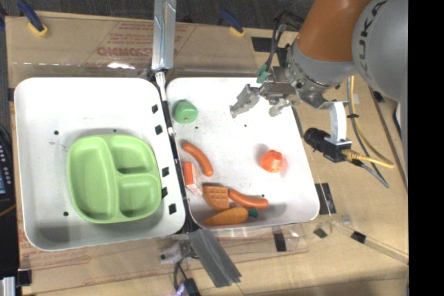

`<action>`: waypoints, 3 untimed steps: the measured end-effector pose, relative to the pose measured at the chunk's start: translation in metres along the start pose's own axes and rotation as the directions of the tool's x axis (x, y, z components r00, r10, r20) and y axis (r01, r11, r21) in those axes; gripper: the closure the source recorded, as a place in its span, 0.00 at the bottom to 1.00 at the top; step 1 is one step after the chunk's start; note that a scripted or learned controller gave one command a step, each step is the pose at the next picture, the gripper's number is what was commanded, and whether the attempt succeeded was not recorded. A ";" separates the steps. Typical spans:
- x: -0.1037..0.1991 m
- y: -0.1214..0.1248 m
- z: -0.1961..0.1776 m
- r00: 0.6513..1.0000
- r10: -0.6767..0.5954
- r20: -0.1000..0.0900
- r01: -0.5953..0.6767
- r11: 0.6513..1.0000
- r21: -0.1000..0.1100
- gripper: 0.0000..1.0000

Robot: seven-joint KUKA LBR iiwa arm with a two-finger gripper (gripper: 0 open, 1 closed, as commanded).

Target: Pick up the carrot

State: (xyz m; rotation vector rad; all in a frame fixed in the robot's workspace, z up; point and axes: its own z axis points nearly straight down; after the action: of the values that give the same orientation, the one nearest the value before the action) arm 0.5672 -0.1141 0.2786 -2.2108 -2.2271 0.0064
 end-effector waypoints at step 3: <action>0.006 -0.090 0.138 0.721 0.693 -0.003 -0.693 0.721 -0.001 0.00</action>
State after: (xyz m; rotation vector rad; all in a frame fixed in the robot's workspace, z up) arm 0.4762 -0.1088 0.1413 -2.8834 -1.2415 0.0039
